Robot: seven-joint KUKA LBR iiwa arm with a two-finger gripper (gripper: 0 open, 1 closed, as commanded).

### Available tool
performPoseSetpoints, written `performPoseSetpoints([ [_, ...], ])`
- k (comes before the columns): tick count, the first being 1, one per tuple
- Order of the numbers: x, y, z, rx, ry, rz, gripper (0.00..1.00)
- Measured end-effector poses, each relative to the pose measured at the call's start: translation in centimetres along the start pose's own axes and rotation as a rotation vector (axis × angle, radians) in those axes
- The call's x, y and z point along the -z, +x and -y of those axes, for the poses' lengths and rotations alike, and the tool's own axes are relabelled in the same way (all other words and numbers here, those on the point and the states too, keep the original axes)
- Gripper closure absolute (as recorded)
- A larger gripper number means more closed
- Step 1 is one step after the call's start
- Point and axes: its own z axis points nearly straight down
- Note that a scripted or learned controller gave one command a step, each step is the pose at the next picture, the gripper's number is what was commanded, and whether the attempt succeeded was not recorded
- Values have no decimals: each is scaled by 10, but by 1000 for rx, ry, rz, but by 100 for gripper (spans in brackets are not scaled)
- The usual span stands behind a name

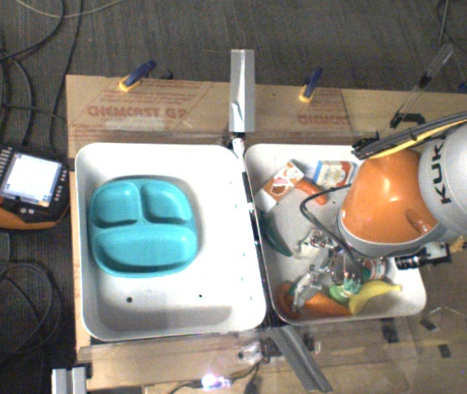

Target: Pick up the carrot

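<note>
A teal divided plate [143,226] sits in the left bin [93,302]. In the right bin [418,298], the carrot [325,304] lies along the near wall, long axis left-right, beside a banana [371,295]. The gripper [322,276] hovers just above; its opening cannot be told.

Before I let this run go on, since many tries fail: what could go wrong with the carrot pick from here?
1. The carrot lies against the right bin's front wall, so a finger might hit the wall rather than slide beside it.
2. The banana sits right next to the carrot, so the gripper could nudge or grab it instead.
3. The arm's orange band hides part of the bin, so contact there may go unnoticed.
</note>
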Motion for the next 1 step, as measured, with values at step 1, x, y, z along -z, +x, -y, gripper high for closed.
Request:
performPoseSetpoints([
  [1, 10, -4, -2, -1, -5, 11, 100],
])
